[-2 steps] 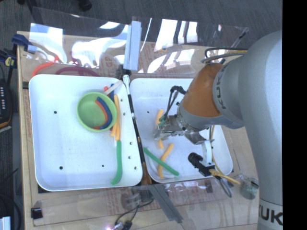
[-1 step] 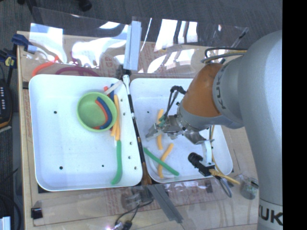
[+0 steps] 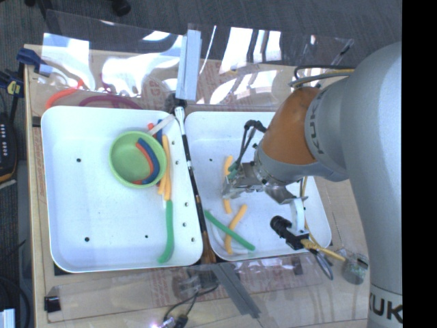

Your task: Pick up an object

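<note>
End effector [image 3: 232, 185], finger state unclear, just above orange stick [image 3: 236, 216] in right bin [image 3: 205, 125].

Two white bins sit side by side: the left bin [image 3: 82, 210] and the right bin [image 3: 205, 135]. The left one holds one green bowl [image 3: 130, 159], one long green stick [image 3: 167, 234] and one orange stick [image 3: 165, 176]. The right one holds one green stick [image 3: 229, 231] and at least three orange sticks [image 3: 237, 216].

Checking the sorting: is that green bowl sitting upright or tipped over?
Upright. The green bowl in the left bin shows its open mouth to the overhead camera, with colored pieces inside.
</note>
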Robot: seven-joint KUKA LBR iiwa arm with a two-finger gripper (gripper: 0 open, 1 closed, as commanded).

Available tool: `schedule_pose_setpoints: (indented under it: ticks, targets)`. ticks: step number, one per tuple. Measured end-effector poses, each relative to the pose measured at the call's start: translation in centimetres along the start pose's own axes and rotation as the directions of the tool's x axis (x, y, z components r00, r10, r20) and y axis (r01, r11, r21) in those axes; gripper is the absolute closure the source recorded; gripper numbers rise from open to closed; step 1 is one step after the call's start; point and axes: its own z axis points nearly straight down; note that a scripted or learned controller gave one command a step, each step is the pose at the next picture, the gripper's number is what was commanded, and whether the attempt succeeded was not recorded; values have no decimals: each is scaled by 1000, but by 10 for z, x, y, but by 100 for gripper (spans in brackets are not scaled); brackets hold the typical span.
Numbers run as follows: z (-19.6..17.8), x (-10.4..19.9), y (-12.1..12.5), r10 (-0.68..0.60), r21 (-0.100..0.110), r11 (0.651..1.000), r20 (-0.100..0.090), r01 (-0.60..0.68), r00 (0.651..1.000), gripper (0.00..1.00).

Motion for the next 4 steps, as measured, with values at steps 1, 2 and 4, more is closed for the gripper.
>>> schedule_pose_setpoints:
  ticks: [1, 2, 4]
  targets:
    - [0, 0, 0, 0, 0, 1000, 0, 0, 1000, 0]
    - [20, 0, 35, 69, -1, 998, -4, -69, 998, 0]
    - [-124, 41, 53, -170, -4, 985, -4, 170, 985, 100]
